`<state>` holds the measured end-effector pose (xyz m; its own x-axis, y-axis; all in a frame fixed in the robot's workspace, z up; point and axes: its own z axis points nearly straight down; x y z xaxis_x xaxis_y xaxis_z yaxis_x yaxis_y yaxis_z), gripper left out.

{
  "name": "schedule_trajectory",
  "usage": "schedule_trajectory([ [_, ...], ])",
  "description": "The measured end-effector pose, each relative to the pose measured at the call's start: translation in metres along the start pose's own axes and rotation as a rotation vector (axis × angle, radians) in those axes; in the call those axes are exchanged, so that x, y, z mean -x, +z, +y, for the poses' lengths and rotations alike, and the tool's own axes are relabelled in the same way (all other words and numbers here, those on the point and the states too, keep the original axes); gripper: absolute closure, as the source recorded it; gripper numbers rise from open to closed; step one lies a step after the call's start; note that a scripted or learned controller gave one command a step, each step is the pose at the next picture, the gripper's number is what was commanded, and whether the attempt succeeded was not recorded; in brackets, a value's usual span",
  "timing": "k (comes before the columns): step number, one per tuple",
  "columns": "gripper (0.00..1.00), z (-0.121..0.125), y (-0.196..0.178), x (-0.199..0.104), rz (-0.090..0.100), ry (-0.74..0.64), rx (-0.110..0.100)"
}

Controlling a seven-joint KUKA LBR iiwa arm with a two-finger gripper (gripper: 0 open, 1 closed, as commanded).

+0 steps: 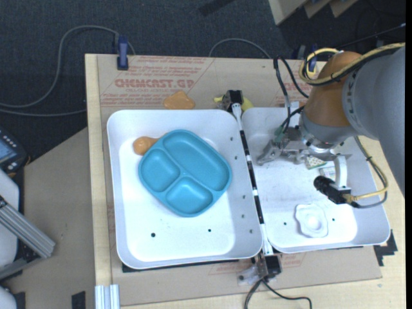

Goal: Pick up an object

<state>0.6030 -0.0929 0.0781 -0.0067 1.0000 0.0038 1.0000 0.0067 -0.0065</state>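
A blue clip (122, 53) sits at the counter (96, 172) edge, a grey cable (58, 50) trailing across dark carpet (38, 18); possibly metal rails (22, 227) lower-left.

Arm over the right bin, divided plate in the left

The gripper (278, 150) hangs above the right bin (367, 230); a blue divided plate (185, 171) and an orange object (143, 145) lie in the left bin (129, 224).
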Motion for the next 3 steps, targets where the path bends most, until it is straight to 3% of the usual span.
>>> schedule_trajectory([
  [1,0.0,0.066,-0.008,0.005,-0.006,0.004,0.013],
  [2,1.0,0.064,-0.018,0.005,-0.006,0.004,0.011],
  [3,1.0,0.007,-0.113,-0.046,-0.001,0.001,0.011],
])
